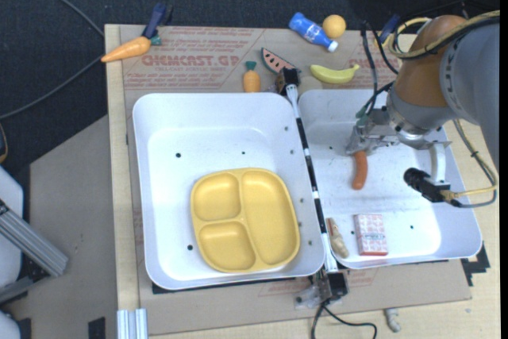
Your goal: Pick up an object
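Orange is the giveaway here: a little hot-dog-looking sausage (360,171) lies in the right bin (413,246), roughly upright in the view, and the tool (367,140) sits right over its top end. My guess is that's the pick target, since the arm (444,83) hangs directly above it. Whether the tool is open or clamped I can't tell (the wrist blocks that part). A small printed box (371,234) and a brownish bit (337,238) rest near the same bin's front edge, well out of the way. Next door, the left bin (159,131) carries 1 yellow tray (244,218) with 3 compartments. Banana (333,74), bottle (311,31) and carrot (127,50) lie out on the desk (198,59), probably just spares.
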`<action>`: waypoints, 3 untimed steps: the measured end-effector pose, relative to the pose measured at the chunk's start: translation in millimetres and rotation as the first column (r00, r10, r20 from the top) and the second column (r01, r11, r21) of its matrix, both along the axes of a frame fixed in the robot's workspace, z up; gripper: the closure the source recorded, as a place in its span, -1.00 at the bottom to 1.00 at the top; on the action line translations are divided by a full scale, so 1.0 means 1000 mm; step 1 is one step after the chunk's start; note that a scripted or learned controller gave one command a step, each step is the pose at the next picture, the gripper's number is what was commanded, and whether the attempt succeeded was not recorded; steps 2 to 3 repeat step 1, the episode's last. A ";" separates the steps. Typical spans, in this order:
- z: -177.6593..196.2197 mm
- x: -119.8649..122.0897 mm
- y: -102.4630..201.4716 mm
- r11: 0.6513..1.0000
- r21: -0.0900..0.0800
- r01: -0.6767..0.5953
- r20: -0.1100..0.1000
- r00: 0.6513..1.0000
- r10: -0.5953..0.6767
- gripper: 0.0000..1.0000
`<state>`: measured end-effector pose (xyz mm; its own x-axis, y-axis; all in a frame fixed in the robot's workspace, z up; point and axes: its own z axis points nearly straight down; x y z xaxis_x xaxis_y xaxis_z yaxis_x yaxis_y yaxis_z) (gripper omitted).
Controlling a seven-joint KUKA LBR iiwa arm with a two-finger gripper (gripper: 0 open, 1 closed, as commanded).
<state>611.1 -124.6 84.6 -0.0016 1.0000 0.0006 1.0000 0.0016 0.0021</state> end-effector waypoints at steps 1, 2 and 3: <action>0.101 -0.006 0.086 1.000 0.000 0.000 0.000 1.000 0.000 1.00; 0.101 -0.006 0.086 1.000 0.000 0.000 0.000 1.000 0.000 1.00; 0.101 -0.006 0.086 1.000 0.000 0.000 0.000 1.000 0.000 1.00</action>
